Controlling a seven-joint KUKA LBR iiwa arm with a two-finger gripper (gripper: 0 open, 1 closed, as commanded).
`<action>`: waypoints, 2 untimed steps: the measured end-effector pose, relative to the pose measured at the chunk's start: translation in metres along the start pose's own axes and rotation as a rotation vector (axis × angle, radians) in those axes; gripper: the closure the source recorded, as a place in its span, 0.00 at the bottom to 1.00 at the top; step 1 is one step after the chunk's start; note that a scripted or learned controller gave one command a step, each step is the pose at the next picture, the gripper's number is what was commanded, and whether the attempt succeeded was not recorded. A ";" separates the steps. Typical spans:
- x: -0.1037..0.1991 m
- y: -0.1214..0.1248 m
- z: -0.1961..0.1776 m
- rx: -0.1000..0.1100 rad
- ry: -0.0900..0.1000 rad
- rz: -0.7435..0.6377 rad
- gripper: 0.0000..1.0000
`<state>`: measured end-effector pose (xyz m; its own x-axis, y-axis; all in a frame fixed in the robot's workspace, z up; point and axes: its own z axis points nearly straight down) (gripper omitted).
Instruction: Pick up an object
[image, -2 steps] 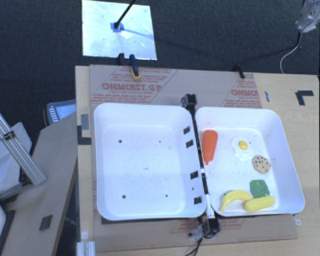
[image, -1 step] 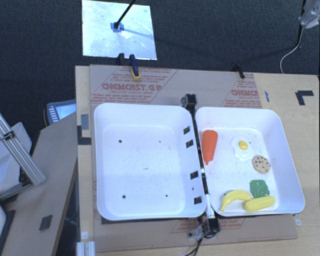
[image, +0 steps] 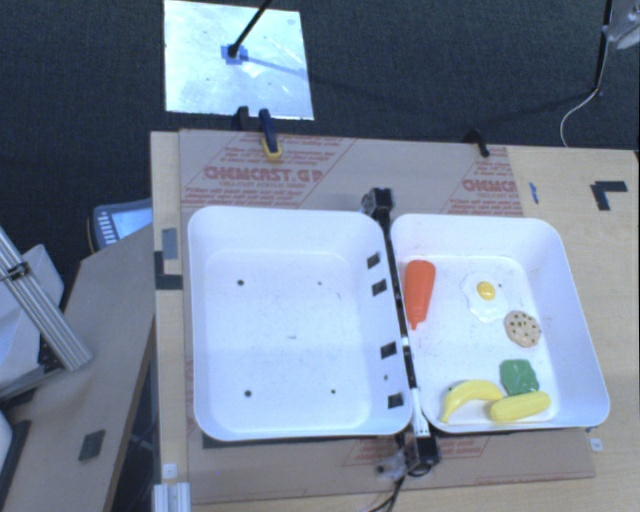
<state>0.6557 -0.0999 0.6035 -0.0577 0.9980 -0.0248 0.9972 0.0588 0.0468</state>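
Going left to right, we see the left bin (image: 285, 325) bare and the right bin (image: 570, 300) holding 6 toys, so we would aim for the carrot (image: 418, 291), well apart from the egg (image: 485, 297), though we cannot tell the gripper's state.

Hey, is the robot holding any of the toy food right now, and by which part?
Nothing is held: carrot, egg, cookie and banana all lie loose.
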 end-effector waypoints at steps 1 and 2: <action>0.000 0.001 -0.011 -0.003 -0.002 -0.003 1.00; 0.000 0.002 -0.023 -0.007 -0.004 -0.006 1.00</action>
<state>0.6562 -0.0991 0.6261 -0.0639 0.9975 -0.0287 0.9964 0.0653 0.0532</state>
